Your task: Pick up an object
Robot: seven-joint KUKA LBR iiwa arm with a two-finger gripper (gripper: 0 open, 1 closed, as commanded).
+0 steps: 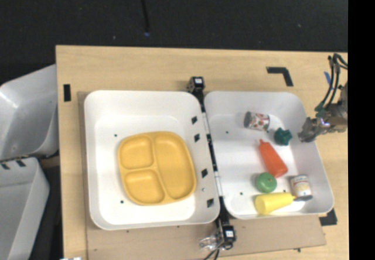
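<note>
Yellow cone-shaped bottle (273, 202) lies at the right bin's (234, 206) front edge; whether the gripper (310, 130) is clenched, I cannot tell.

camera view: fixed above table (146, 65) | looks down at a slant | mid-range, both bins whole: left bin (99, 112), right bin (234, 106) | arm side at right

No legible text, brand, number or sign is showing anywhere in the frame. The small can (256, 120) lying in the upper part of the right bin (231, 194) is carrying a printed label, and the small jar (300, 185) at lower right is carrying one too; both labels are appearing too blurred to read.
</note>
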